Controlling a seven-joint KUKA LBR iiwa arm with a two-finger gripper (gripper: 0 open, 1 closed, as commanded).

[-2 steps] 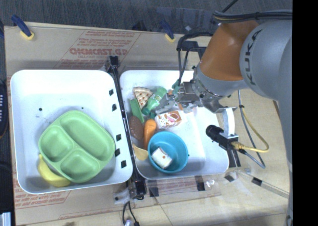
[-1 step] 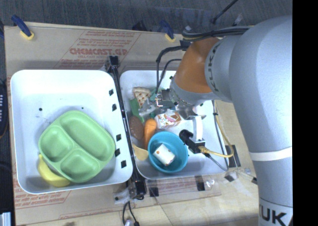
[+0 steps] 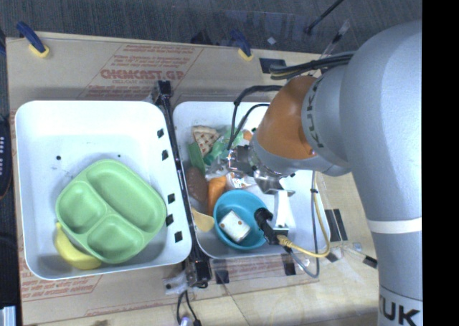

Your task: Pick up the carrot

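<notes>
While the pincer [image 3: 231,167] hangs over the right bin [image 3: 301,206], just above the carrot [image 3: 217,190], its opening and hold cannot be told.

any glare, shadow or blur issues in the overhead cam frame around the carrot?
Camera view: lighting even and soft, no hard glare on the white bins. The arm fills the right side and shades the right bin, covering the gripper region. The carrot shows as a small orange patch, slightly soft but recognisable. The green tray is sharp, with a faint shadow beneath.
</notes>
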